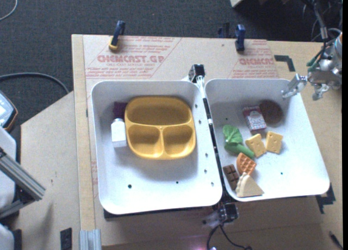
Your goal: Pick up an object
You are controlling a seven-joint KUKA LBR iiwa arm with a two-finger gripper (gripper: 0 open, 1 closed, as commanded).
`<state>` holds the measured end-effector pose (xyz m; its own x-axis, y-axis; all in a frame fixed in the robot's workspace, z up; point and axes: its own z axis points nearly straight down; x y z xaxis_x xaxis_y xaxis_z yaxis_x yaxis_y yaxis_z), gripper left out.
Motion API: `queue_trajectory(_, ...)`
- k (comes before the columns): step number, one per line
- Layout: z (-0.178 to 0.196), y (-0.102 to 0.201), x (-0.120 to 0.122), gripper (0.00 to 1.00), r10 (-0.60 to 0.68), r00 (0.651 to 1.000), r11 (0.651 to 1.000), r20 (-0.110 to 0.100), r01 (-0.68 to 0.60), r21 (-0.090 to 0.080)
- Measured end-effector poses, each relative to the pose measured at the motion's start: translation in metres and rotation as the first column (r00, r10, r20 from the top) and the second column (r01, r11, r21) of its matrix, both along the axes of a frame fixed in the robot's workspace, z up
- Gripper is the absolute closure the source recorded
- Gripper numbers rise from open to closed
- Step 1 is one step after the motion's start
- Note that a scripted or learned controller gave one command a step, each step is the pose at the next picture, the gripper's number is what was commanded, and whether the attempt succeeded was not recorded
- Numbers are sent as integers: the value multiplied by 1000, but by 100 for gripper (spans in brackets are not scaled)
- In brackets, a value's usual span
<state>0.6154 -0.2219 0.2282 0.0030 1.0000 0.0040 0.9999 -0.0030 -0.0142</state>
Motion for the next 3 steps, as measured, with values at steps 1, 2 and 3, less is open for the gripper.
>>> queue_trajectory(1,8,0,3,0,3,1000,1000,14,-3,-4)
queue_trajectory(2,-34,-1,0,0,3,1000,1000,9,-3,-3)
queue_trajectory(3,-91,8,4,0,5,1000,1000,8,-5,-2)
